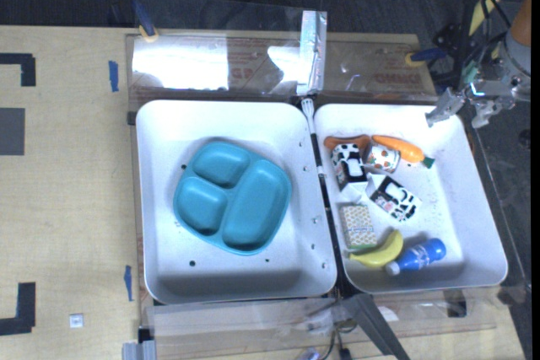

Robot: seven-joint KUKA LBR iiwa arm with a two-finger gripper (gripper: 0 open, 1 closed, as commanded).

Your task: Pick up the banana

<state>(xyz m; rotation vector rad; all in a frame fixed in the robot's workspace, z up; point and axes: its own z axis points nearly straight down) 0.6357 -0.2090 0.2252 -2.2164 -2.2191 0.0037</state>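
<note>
The yellow banana [377, 249] lies curved on the floor of the right bin [472, 206], near its front wall. It rests against a blue bottle [418, 255] on its right and a small patterned packet [358, 223] just behind it. My gripper [462, 112] hangs at the far right corner of that bin, well behind the banana. It is open, and nothing is between its fingers [441, 109].
In the right bin's far half lie an orange carrot [398, 148], two black-and-white cow-patterned toys [348, 163] [395, 200] and a small orange-and-white figure [381, 158]. A blue divided plate [234, 196] sits in the left bin [160, 139]. A clear panel [219, 55] stands behind the bins.
</note>
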